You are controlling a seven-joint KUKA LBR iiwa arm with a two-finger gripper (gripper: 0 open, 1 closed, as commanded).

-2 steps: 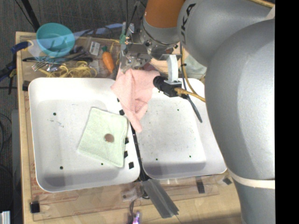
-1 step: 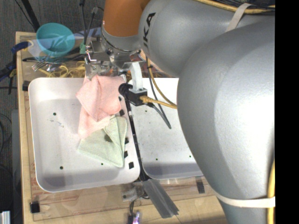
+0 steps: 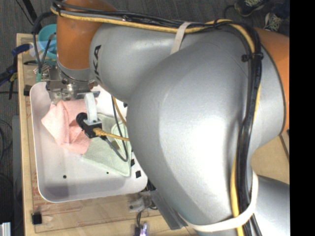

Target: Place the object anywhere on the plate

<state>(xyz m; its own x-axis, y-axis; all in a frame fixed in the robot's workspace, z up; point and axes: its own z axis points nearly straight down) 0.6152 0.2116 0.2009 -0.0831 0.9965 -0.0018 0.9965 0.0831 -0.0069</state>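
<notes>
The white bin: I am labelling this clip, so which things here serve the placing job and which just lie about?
Job:
- claw, down over the pink cloth
- pink cloth, crumpled in the white bin, likely the object
- pale green piece beside the cloth, possibly the plate; too hidden to tell

Lying about:
- teal object on the bench behind the bin
</notes>
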